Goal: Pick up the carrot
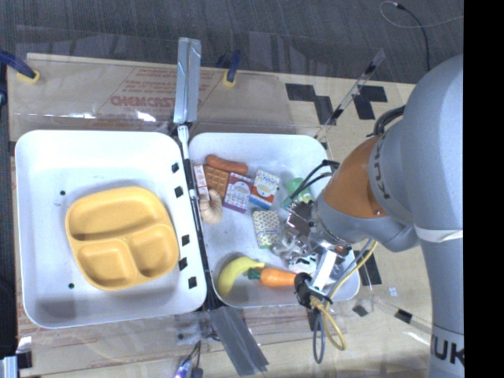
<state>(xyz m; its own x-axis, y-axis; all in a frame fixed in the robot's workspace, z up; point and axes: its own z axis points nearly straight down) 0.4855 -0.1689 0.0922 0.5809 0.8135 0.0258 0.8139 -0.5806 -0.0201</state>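
Now the gripper (298, 250) hangs at one o'clock of the carrot (277, 278), claw state impossible to tell; the banana (235, 275) touching at nine o'clock may get dragged along.

Robot lab: bench (260, 101), arm (425, 156) (white bins (35, 211)).

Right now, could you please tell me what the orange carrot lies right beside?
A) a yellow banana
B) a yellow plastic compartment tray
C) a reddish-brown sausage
A: the orange carrot lies beside the yellow banana in the arm-side white bin.
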